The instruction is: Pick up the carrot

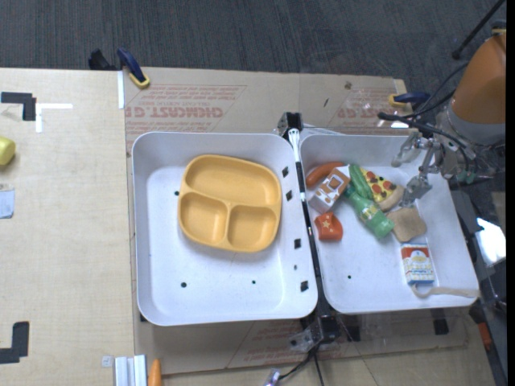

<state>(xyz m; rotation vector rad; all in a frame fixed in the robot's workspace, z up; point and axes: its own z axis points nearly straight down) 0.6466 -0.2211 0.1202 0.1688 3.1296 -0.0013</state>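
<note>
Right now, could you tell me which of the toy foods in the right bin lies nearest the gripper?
The pizza slice: it lies just left of the gripper, while the carrot, tomato and green vegetable lie farther left.

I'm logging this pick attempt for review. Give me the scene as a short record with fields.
carrot: orange carrot in the right bin, near its upper left corner
gripper: gripper low over the right bin's upper right area, apart from the carrot
neighbours: small carton, tomato, pizza slice
left bin: left bin holds a yellow divided plate
</note>
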